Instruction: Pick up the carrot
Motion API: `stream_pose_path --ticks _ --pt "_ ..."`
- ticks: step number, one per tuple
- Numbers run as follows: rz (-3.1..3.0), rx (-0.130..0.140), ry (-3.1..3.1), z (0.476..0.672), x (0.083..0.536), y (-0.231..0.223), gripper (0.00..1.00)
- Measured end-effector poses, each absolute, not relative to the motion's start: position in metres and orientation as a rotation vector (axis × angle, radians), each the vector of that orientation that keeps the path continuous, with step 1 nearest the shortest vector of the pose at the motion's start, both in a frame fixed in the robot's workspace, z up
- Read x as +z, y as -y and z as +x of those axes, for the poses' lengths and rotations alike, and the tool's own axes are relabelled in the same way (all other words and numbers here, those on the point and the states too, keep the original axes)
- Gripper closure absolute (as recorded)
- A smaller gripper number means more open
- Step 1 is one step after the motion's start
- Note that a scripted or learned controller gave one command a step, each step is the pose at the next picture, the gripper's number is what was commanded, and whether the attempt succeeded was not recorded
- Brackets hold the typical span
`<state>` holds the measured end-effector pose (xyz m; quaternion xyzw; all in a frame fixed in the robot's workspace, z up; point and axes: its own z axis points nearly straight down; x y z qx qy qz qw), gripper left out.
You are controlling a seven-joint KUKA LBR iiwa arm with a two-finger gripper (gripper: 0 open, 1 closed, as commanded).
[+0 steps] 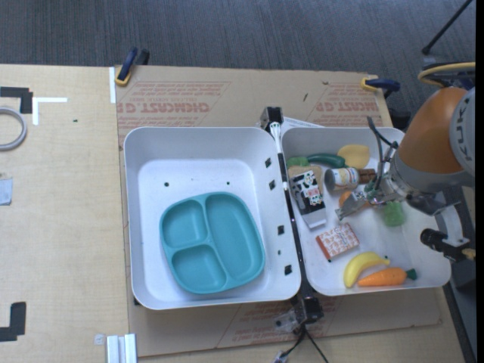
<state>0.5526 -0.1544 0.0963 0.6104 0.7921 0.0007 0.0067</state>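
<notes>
From my seat I see the carrot (386, 277) lying flat at the near edge of the right bin (432, 267), its green tip pointing right. A banana (363, 267) lies touching it on the left, curved just above it. A small red-patterned packet (337, 241) sits a little further up and to the left.

The arm (435, 138) reaches in from the right, its orange band above the wrist over the bin's right side. The pincer (363, 200) is down in the middle of the right bin, well apart from the carrot, among a cluster of items: a small jar (342, 178) lying on its side, something orange (345, 198) just beside the fingertips, and a pale green lump (393, 214) to its right. I cannot tell how far the pincer is open, or whether it has hold of anything; the clutter hides that.

The left bin (144, 225) holds a teal divided plate (212, 242). Both bins rest on cardboard (189, 97) on the bench (60, 225).
</notes>
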Motion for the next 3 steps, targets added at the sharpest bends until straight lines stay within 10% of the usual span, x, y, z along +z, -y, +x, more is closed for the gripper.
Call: stream_pose_path --ticks 1,2,3 --pt "1.911 0.002 -2.478 0.553 0.105 0.154 1.00" --pt "1.980 0.000 -2.437 0.635 0.093 0.113 1.00" --pt "1.975 -0.019 -2.412 0.634 0.096 0.126 0.00"
